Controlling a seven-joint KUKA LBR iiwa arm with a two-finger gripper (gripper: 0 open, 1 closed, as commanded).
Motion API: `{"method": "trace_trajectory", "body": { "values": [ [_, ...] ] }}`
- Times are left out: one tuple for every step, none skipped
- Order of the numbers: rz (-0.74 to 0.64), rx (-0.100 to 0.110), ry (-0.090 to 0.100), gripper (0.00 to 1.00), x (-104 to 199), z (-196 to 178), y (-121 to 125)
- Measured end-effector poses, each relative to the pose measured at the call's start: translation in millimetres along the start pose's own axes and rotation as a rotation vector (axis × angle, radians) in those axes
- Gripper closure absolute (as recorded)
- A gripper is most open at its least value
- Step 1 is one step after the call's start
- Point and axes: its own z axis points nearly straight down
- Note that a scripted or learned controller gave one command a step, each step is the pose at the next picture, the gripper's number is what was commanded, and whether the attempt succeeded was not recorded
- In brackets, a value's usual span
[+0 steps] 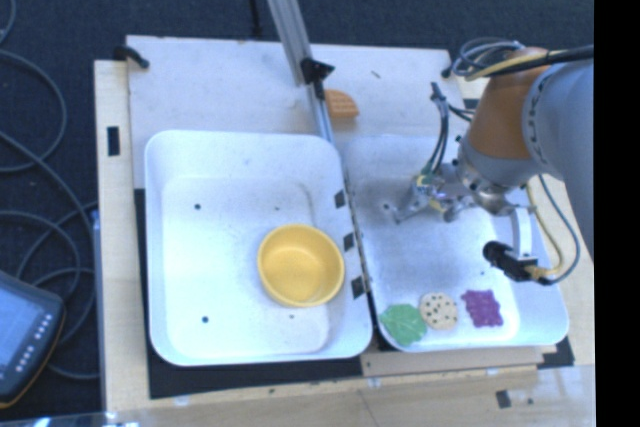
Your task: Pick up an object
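Writing or brand marks cannot be read on anything seen. A yellow bowl point(300, 264) sits upright in the left bin point(180, 165), toward its right side. In the right bin point(540, 330), along the near edge, three small flat pieces are lined up: a green one point(403, 322), a pale spotted round one point(438, 311) and a purple one point(483, 307). The end effector point(415, 203) is lowered over the right bin's far half; whether it is spread or pressed together cannot be told, perhaps owing to blur.
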Motion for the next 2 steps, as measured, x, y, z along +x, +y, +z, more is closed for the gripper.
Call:
{"method": "trace_trajectory", "body": {
  "values": [
    [0.003, -0.003, -0.002, 0.0, -2.3, 12.5, -0.1],
    [0.006, -0.007, 0.0, 1.0, -2.5, 0.5, 1.1]
  ]
}}
